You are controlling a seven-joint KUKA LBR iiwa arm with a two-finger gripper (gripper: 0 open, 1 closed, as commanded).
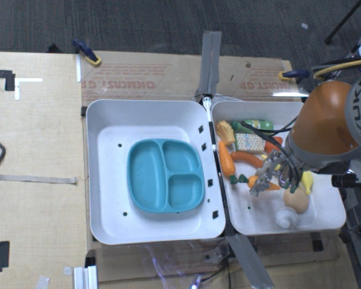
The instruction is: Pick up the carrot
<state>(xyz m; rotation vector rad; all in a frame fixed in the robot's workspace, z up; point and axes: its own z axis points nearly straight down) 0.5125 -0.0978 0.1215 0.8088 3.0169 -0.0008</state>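
The carrot [227, 160] is a long orange piece with a green tip. It lies along the left wall of the right bin [325, 218], pointing toward the front. My gripper [263, 180] hangs low over the middle of that bin, a short way right of the carrot. Small orange pieces [253, 179] lie right under and beside it. No part of the carrot is lifted; it rests on the bin floor among other toy foods.
Near the carrot lie a red-orange pepper-like piece [248, 158], a speckled packet [248, 142], a green bottle [257, 125] and a yellowish corn piece [225, 131]. A beige lump [296, 201] and a white item [284, 219] sit front right. The left bin [102, 221] holds a teal divided plate [166, 174].
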